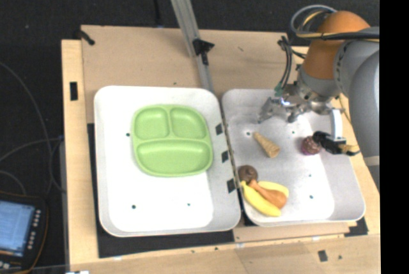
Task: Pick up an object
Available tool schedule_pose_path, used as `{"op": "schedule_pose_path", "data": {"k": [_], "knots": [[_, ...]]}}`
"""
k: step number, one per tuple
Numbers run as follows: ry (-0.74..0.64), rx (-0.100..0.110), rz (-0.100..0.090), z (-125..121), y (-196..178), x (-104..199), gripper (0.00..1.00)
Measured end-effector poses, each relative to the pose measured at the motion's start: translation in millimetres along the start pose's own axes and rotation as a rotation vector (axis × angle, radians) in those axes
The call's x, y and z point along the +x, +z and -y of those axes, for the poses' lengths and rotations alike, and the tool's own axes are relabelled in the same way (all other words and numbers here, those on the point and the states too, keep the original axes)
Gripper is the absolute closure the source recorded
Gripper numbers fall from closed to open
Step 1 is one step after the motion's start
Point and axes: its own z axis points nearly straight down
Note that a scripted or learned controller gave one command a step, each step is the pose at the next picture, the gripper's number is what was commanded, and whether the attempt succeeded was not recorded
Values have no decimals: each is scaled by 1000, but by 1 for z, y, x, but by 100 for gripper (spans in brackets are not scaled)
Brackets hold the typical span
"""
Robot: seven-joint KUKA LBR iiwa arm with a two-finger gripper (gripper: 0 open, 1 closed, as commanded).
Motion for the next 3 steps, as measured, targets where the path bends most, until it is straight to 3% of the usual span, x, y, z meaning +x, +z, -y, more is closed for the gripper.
{"op": "schedule_pose_path", "data": {"k": [1,3], "knots": [[-1,-5,2,-1,-14,-1,100],[-1,-9,0,-11,-112,-3,100]]}}
